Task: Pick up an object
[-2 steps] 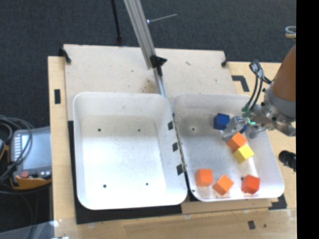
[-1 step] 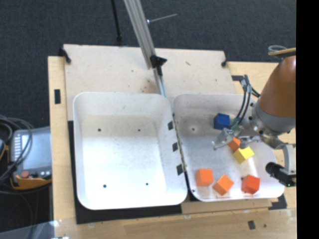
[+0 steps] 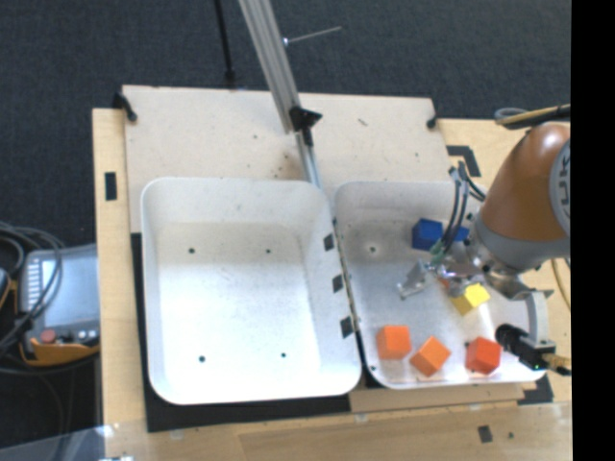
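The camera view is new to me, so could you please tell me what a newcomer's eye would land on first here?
The big orange-banded arm at the right edge stands out first, its gripper low over the right bin. Next come the bright blocks there: a blue block and a yellow block beside the gripper, and three orange-red blocks along the near wall.

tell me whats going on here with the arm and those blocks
A grey and orange robot arm reaches in from the right over the right-hand bin, trying to pick something up. Its gripper is down near the middle of that bin, between a blue block and a yellow block. Nothing is visibly between its fingers. Two orange blocks and a red block lie along the bin's near edge. The left-hand bin sits beside it.
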